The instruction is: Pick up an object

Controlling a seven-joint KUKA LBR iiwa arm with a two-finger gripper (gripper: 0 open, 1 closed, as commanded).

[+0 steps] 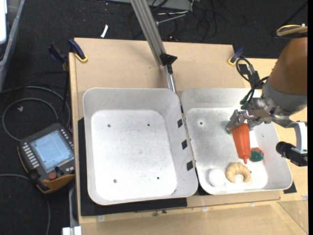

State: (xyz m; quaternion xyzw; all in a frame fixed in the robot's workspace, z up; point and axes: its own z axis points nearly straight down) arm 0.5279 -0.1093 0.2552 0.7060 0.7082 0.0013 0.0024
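While hand [240,122] overhangs carrot [242,142], left bin [88,102] open.

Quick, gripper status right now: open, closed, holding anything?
Gripper: down in the right bin, at the top end of the carrot; whether it is open, closed or gripping the carrot cannot be told.

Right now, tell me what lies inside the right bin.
In the right bin: an orange carrot with a green top, a croissant and a white ball. The end effector covers the carrot's upper end.
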